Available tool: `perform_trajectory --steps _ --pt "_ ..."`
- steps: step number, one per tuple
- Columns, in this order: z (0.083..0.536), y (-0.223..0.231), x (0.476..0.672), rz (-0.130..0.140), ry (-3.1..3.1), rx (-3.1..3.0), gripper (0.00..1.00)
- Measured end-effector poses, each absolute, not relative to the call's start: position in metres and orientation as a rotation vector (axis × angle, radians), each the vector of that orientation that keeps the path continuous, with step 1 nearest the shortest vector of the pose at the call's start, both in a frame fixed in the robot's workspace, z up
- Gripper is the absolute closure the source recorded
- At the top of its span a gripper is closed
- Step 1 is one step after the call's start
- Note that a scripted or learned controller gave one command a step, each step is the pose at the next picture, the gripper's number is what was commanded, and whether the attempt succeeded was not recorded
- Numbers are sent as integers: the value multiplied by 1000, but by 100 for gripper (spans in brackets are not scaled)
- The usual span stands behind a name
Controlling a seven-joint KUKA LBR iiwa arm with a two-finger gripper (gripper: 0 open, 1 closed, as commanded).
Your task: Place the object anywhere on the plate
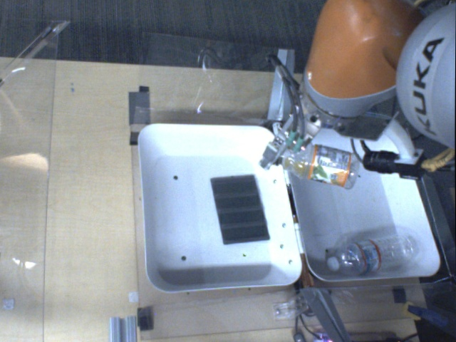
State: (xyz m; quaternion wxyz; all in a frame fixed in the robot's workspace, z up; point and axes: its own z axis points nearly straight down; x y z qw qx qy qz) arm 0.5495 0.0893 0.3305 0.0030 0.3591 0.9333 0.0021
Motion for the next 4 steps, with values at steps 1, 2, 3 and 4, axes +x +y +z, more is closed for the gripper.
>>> perform_trajectory --steps 1,2,3,4 --pt "367 110 566 7 2934 1108 100" --pt "369 99 494 6 3036 784 100" --pt "383 122 488 5 3055 708 100" --pt "280 201 531 6 3057 714 100"
